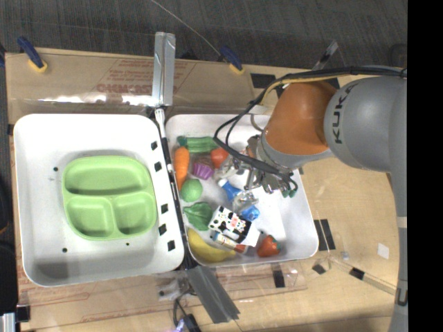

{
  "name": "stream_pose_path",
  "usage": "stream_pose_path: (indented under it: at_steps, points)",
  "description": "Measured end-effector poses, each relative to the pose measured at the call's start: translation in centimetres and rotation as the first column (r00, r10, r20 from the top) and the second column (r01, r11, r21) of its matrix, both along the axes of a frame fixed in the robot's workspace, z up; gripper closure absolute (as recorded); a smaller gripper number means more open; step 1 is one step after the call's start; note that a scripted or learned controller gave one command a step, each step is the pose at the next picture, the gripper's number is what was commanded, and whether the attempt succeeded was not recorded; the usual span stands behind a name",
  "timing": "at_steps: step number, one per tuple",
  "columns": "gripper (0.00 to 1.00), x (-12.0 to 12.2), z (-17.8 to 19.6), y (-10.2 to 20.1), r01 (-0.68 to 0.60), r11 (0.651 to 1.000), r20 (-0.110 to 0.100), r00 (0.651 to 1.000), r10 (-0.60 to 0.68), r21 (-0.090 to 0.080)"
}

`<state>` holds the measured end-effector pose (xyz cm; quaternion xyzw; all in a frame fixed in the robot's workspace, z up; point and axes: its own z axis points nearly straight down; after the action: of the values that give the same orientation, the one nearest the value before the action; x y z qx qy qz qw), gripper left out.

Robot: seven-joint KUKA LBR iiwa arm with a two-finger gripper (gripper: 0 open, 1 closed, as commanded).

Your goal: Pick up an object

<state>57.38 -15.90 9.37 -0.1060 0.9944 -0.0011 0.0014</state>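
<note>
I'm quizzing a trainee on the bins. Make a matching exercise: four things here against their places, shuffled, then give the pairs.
Things:
1. green divided tray
2. carrot
3. banana
4. gripper

Places:
A. near front edge of the right bin
B. over the middle of the right bin, above the blue item
C. in the left bin
D. by the right bin's left wall, toward the back

Pairs: 1-C, 2-D, 3-A, 4-B
</note>
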Motion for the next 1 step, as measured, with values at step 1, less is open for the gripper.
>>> stream_pose_path:
  at_steps: [1]
  points:
    - [0.0,-0.07,-0.21,6.72,-0.133,0.991,-0.004,0.991,0.133,0.004]
